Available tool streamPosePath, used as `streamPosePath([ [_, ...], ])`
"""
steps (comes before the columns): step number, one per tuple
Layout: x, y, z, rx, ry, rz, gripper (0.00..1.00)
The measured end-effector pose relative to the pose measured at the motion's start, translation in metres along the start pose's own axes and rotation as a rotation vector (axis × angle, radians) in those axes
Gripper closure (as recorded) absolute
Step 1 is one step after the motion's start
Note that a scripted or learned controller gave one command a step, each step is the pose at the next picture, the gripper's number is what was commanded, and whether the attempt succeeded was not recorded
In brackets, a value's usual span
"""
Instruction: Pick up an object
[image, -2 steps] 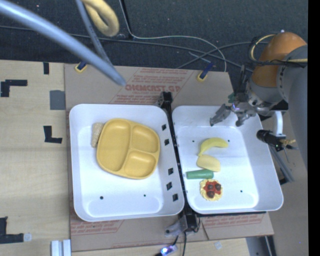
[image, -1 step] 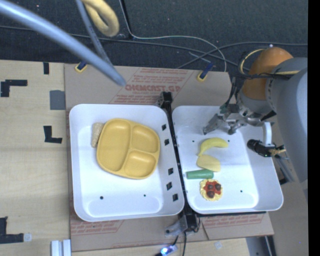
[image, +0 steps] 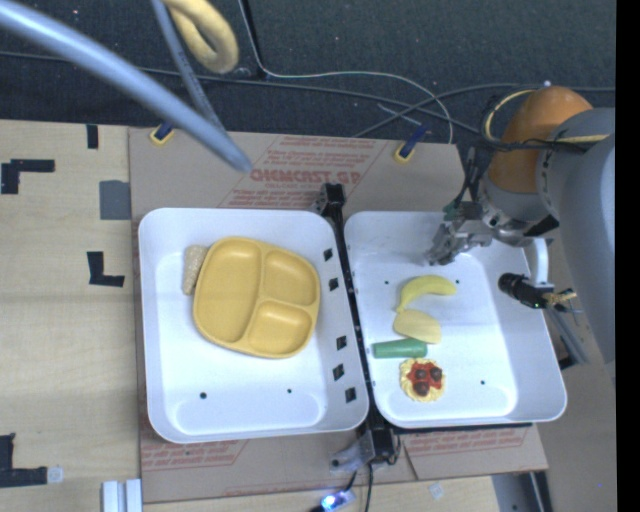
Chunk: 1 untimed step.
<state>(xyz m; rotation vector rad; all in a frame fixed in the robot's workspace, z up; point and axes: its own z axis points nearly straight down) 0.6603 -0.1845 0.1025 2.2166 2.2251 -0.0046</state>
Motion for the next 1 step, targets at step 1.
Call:
streamPosePath([
  [1,0.0079,0.0050,-0.0604,-0.007,0.002,0.001,1.00],
])
